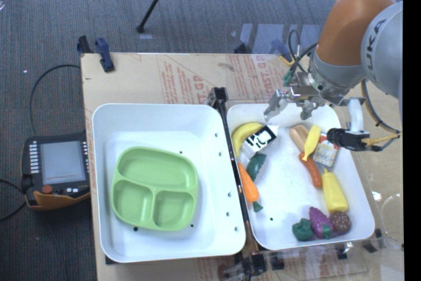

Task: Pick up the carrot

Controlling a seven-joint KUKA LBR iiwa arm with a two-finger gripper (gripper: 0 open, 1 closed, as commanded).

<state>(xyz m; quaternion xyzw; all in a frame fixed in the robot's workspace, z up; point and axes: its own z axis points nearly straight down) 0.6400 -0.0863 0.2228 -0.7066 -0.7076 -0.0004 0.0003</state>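
Carrot (248, 185) down at the right bin's (289, 243) left wall, tapered and smooth orange with a dark green tip, well apart from the gripper (291, 106). Gripper up at the bin's far edge, fingers spread apart, clamped on nothing. Just below it a curved yellow banana (245, 132) beside a black-and-white carton (258, 140). Further right a second orange carrot-like piece (313, 172), a glossy yellow bottle (333, 191), knobbly purple grapes (320, 222). Left bin (105, 122) smooth white plastic, bearing a matte green three-part tray (156, 188). Worktop (164, 76) of printed brown cardboard.
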